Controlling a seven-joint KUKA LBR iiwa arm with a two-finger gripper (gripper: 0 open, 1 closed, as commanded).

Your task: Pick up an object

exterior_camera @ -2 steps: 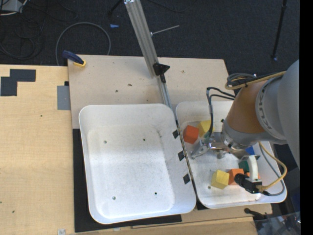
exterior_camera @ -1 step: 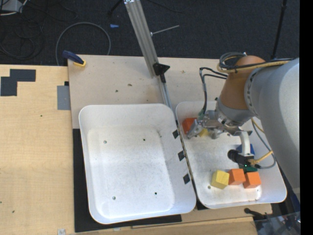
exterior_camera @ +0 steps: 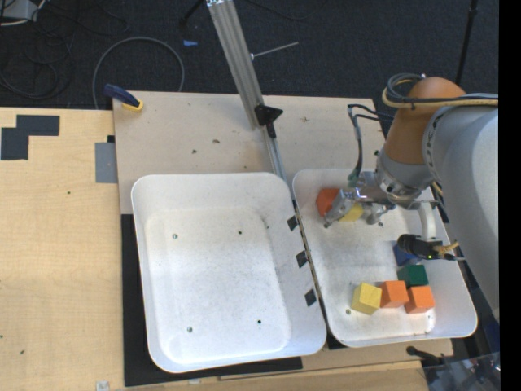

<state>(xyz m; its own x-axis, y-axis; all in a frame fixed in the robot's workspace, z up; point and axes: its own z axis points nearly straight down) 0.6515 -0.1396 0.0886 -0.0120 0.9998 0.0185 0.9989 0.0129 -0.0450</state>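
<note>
The gripper seems closed on the yellow block, right under its fingers beside the orange block; I judge it light, stiff, best held on flat sides.

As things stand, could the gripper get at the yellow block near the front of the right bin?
Probably yes. The yellow block lies in the right bin with open floor on its left; an orange block touches its right side. The gripper is over the bin's far end, nothing between them.
</note>
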